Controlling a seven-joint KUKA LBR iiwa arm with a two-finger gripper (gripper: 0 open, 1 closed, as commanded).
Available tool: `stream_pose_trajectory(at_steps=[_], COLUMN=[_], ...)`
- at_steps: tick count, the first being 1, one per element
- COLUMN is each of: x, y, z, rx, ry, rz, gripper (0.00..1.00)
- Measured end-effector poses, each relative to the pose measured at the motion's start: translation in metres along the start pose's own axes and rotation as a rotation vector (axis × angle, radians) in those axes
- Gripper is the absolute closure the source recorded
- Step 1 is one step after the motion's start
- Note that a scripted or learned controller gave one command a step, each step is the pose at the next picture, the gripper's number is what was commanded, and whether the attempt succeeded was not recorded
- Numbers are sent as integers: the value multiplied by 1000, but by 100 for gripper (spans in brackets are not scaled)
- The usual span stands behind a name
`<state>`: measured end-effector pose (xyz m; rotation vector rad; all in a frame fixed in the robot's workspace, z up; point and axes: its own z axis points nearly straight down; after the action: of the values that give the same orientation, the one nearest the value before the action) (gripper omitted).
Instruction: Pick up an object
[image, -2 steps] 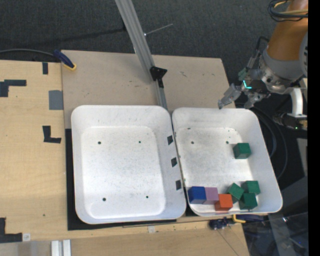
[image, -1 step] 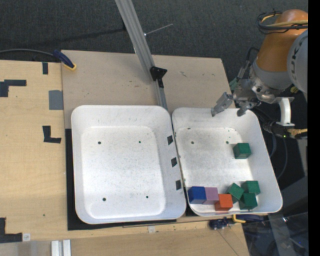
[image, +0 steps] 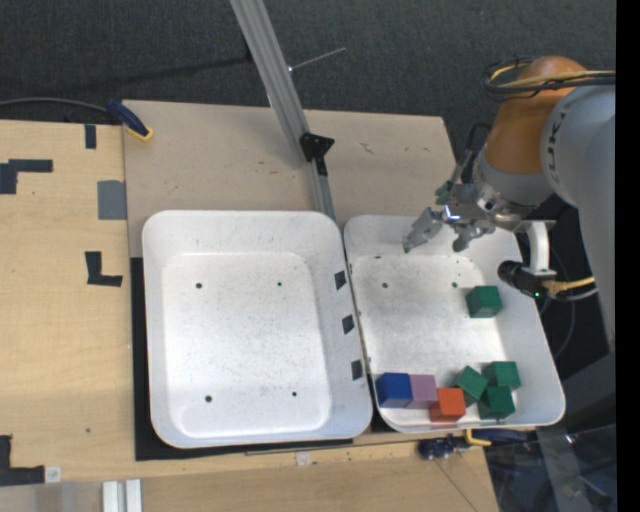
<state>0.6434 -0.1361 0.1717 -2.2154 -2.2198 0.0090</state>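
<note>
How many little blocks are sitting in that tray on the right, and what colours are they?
Green blocks: 4, one alone and three clustered at the near corner
Blue block: 1
Purple block: 1
Orange block: 1
Total: 7 blocks, all in the right bin

arm (image: 560, 110): cut off by the right edge at 3 o'clock; its base is out of frame.
table (image: 50, 330): runs off the left and bottom edges.
metal pole (image: 285, 90): cut off by the top edge at 12 o'clock.
purple block (image: 423, 388): partly covered by the orange block (image: 450, 403) at its 4 o'clock.
claw (image: 440, 230): finger spacing too blurred to judge.
</note>
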Motion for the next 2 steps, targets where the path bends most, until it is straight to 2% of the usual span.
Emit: stream_pose_trajectory(at_steps=[1,2], x=[9,10], y=[0,2], z=[49,35], rx=[-2,-6], ry=[0,0], rz=[0,-1], gripper=[0,100])
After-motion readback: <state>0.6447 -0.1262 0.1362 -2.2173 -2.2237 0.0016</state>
